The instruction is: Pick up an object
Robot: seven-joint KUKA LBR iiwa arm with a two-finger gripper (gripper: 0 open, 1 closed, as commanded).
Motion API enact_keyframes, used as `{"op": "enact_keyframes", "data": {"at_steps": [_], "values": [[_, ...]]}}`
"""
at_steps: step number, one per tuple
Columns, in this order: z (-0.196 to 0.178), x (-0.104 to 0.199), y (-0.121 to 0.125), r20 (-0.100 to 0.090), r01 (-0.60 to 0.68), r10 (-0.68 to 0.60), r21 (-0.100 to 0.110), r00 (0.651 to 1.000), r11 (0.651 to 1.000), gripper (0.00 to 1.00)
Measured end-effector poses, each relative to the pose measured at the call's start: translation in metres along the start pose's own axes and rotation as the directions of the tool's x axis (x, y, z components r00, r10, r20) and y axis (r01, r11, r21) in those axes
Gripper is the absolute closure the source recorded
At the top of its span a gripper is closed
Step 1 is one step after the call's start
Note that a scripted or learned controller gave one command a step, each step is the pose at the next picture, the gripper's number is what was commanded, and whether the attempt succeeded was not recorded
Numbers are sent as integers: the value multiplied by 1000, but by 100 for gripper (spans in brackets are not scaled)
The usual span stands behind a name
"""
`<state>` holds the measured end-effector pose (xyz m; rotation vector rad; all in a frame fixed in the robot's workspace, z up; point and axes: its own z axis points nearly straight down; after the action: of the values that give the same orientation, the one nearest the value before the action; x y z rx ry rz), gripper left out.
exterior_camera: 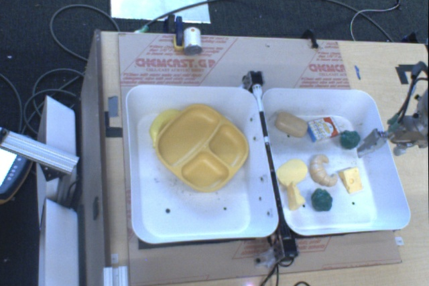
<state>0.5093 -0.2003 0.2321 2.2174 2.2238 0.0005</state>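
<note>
Grey gripper (373, 141) hovers over the right bin's (389, 197) rim, holding nothing.

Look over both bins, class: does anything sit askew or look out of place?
Yes. In the left bin, the yellow divided tray sits rotated against the walls, overlapping a yellow plate beneath it.

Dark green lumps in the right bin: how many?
2: one dark green lump near the right wall beside the small carton, the other near the front, beside the yellow paddle.

"CHEMCAST GP" in red, printed on bench sheet (167, 63)
</note>
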Motion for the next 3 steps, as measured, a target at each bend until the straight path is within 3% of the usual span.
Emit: {"op": "enact_keyframes", "data": {"at_steps": [1, 2, 3], "values": [[71, 75, -11, -1, 1, -1, 1, 1000, 1000, 0], [148, 77, -22, 0, -1, 1, -1, 1000, 1000, 0], [133, 64, 52, 0, 1, -1, -2, 1000, 1000, 0]]}}
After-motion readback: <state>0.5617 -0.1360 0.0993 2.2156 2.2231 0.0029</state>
